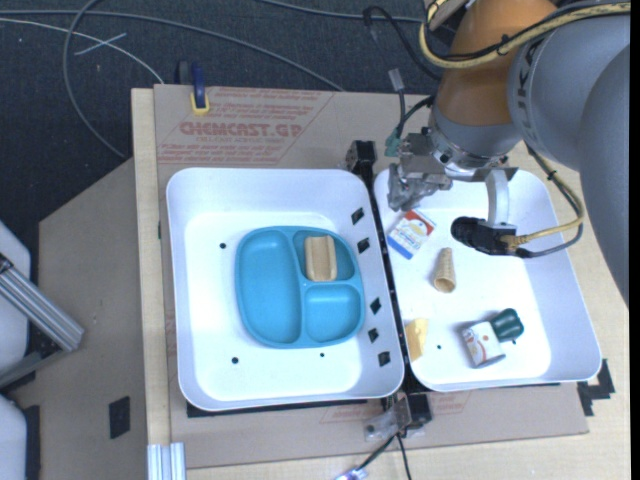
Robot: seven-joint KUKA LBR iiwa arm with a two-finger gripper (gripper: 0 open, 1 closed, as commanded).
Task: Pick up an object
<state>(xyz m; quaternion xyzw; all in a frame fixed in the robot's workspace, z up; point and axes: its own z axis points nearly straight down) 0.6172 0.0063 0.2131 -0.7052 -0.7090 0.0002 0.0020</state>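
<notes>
So far nothing is lifted: the gripper (412, 190) hangs low over the right bin (560, 298), just above the small carton (409, 235) lying there; whether it's wide or narrow I cannot tell.

Brown board (250, 118) under the bins reads "CHEMCAST GP".
</notes>
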